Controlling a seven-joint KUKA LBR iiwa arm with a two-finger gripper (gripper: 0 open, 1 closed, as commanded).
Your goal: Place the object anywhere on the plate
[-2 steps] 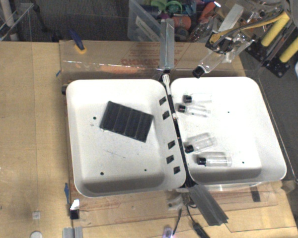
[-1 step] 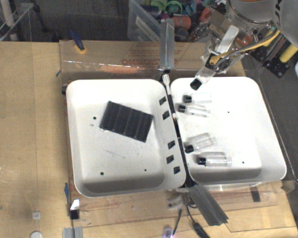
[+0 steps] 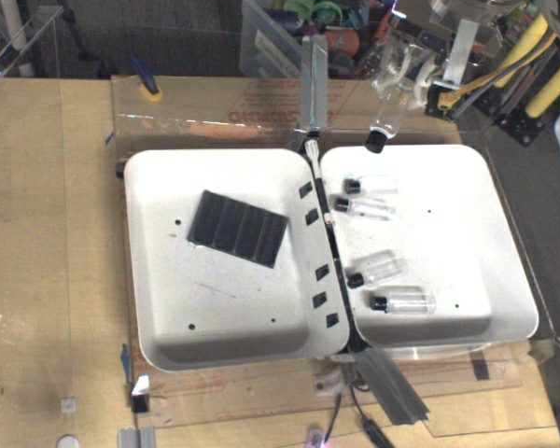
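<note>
While the arm reaches in from the upper right, its gripper [image 3: 399, 75] sits above the far edge of the right bin [image 3: 467, 171], and a clear bottle [image 3: 385, 118] with a black cap hangs from it, cap end down. The bottle's upper part sits between the fingers, so the claw is closed around it; the cap is just over the bin's far rim, near the divider [image 3: 319, 222]. The bottle is tilted slightly, top toward the right. The plate [image 3: 238, 228], a dark ribbed rectangle, lies flat in the left bin [image 3: 159, 278], a little above its middle and turned at a slant. The held bottle is well apart from the plate, on the other side of the divider. In the right bin lie 4 more clear bottles with black caps, all on their sides near the divider: 2 bottles [image 3: 369, 199] close together in the upper part, 1 bottle [image 3: 378, 269] lower down, and 1 bottle [image 3: 403, 301] just below that. A clear crate of coloured toys [image 3: 308, 12] stands beyond the bins.
</note>
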